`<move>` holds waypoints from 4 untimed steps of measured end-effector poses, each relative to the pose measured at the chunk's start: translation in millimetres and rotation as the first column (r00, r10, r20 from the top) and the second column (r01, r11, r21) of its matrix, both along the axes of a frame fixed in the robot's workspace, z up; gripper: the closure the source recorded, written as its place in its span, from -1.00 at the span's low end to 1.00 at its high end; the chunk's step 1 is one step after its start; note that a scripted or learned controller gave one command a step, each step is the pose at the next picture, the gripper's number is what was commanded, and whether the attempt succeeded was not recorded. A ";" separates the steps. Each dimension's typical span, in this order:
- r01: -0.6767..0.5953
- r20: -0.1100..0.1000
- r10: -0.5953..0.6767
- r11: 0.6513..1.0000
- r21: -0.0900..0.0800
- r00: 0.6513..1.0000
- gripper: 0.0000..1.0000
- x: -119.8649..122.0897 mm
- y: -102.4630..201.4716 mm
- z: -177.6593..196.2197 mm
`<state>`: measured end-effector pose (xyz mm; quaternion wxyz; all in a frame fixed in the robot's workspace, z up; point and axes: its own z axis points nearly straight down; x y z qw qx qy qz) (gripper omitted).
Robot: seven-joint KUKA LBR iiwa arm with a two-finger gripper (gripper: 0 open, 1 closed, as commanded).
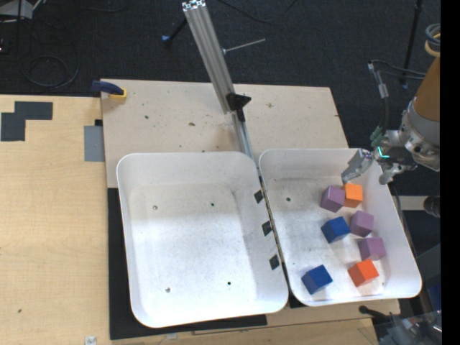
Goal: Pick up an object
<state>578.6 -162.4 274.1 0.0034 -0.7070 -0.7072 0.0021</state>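
The right bin holds several small blocks. A purple block touches an orange block near the bin's far right. Below them lie a blue block, a purple block, another purple block, an orange-red block and a blue block. My gripper hangs over the bin's upper right rim, just above and to the right of the orange block. Its fingers are spread apart, with nothing between them.
The left bin stands beside the right one, with black clips along the shared wall. A slanted aluminium rail rises behind the bins. A blue and yellow clamp lies at the board's far left corner.
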 end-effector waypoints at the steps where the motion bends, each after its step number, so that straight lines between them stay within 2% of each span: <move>1: 0.000 0.005 0.000 1.000 -0.001 1.000 -1.00 0.7 -0.1 2.4; 2: 0.001 0.000 -0.001 1.000 0.000 1.000 -1.00 2.6 -0.3 -41.5; 4: 0.003 -0.002 -0.003 1.000 0.001 1.000 -1.00 2.3 1.1 -170.5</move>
